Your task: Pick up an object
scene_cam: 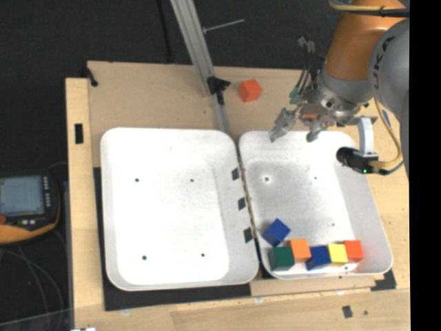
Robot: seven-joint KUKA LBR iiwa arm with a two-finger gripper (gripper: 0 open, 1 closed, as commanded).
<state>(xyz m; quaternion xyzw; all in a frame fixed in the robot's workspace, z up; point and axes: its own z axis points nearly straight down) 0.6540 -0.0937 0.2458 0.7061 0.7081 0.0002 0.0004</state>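
The pick has not begun in earnest. The two-finger metal gripper (pixel 298 128) hovers over the far edge of the right shallow white plastic bin (pixel 358 205), fingers spread apart with nothing between them. The candidates — small coloured cubes — sit along that bin's near wall: a blue cube (pixel 277 230) just behind a row of green (pixel 281 256), orange (pixel 300 249), blue, yellow and red. Another small orange cube (pixel 250 90) lies on the wooden table (pixel 138 95), beyond the bins. Reaching, closing and lifting all remain. The arm's upper part is cut off at right.

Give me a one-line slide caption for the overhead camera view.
KUKA arm's open hand hovers over the right bin's far edge, blocks clustered along its near wall, one orange block on the bench.
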